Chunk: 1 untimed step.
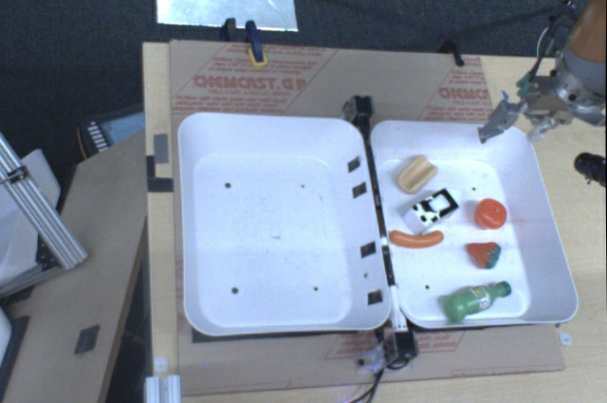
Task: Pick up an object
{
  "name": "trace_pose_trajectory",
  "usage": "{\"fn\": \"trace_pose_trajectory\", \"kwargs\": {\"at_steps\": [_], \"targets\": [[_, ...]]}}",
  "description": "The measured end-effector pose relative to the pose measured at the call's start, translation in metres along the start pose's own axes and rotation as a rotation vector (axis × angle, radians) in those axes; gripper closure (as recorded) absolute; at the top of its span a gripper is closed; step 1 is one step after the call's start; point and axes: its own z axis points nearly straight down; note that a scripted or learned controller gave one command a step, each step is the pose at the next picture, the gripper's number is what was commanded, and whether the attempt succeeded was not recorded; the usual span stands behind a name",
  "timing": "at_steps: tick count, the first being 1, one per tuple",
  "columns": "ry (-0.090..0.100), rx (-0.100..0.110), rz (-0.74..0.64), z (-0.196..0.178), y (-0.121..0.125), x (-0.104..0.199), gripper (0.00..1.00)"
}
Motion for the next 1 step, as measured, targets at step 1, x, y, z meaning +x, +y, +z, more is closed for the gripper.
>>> {"fn": "trace_pose_trajectory", "kwargs": {"at_steps": [1], "targets": [[-0.007, -0.018, -0.004, -0.1449, 0.0271, -0.0115, 0.00]]}}
